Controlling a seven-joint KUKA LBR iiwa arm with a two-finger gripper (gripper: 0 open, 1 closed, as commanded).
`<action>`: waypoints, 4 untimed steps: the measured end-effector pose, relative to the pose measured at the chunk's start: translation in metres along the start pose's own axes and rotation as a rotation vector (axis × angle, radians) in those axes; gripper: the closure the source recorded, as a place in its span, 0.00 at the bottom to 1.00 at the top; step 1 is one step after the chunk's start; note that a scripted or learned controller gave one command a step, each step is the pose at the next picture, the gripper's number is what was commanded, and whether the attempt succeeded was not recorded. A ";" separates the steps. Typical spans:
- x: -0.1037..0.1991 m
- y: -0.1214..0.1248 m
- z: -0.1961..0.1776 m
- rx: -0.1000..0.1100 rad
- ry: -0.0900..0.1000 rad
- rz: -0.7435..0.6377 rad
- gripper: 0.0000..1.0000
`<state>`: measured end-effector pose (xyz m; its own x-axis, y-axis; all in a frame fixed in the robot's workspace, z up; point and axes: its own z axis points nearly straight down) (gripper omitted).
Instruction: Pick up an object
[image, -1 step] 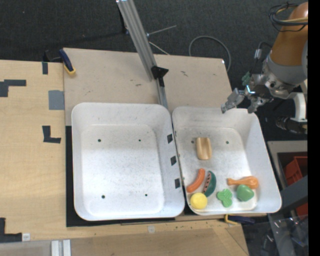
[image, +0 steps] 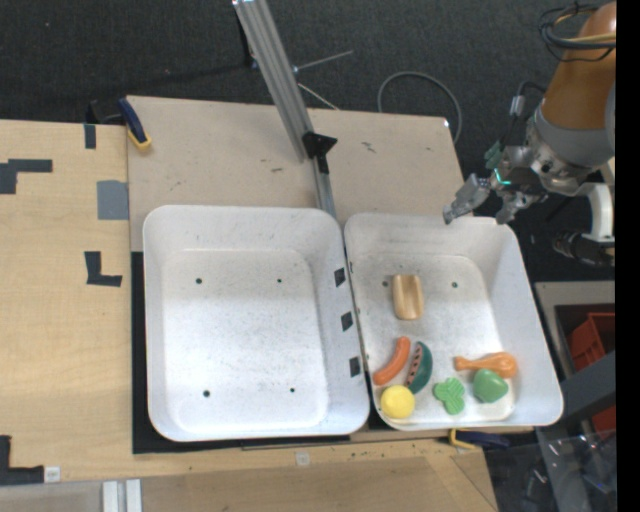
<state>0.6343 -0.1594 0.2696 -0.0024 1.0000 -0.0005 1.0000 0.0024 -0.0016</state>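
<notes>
The gripper (image: 483, 203) hangs over the far right corner of the right bin (image: 528, 300), just above its back rim. Its two fingers are spread apart, and nothing sits between them. The arm (image: 578, 95) behind it is grey with an orange part, and it comes in from the right side. All the toys lie in the right bin, closer to the front than the gripper is. The nearest one is a small tan bread piece (image: 406, 296), which lies in front of the gripper and a bit to the left, well apart from it. Farther toward the front there is an orange hot dog (image: 391, 361), and a dark green toy (image: 419, 367) lies right beside it, touching it. A yellow lemon (image: 397, 402) sits just in front of those two, near the front wall of the bin. A light green toy (image: 450, 394) sits to the right of the lemon. Next to that is a darker green toy (image: 489, 386), and an orange carrot (image: 486, 365) lies just behind it, touching it. The left bin (image: 160, 300) sits to the left of the gripper, side by side with the right bin.
</notes>
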 end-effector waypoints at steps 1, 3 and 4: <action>-0.004 0.000 0.044 0.004 0.000 0.001 0.00; 0.005 -0.007 0.156 0.007 0.001 0.001 0.00; 0.005 -0.005 0.142 0.001 0.000 -0.001 1.00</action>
<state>0.6286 -0.1541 0.1281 -0.0033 1.0000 -0.0008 1.0000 0.0033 -0.0025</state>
